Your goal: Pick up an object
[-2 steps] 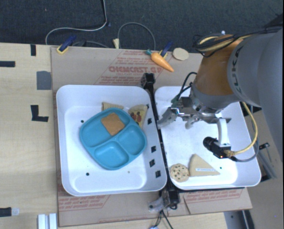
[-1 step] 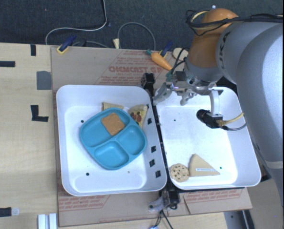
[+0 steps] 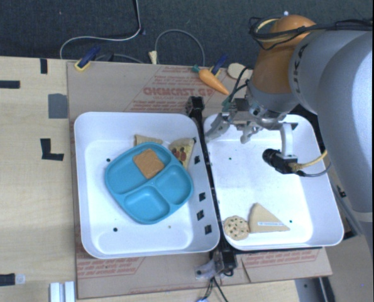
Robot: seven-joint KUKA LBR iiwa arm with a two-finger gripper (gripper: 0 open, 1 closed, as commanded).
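Cookie (image 3: 236, 227) and pale wedge (image 3: 266, 219) seen side by side at near edge of right bin (image 3: 312, 187). Blue divided plate (image 3: 150, 184) set in left bin (image 3: 89, 168), tan square piece (image 3: 149, 162) carried in its far compartment. Gripper (image 3: 244, 128) held low over far end of right bin, fingers spread, nothing between them. Orange carrot-like item (image 3: 212, 80) noted on cardboard beyond bins.

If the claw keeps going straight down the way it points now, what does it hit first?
Probably the bare floor of the right bin near its back wall; the claw hangs over it, well away from the cookie. Depth is unclear.
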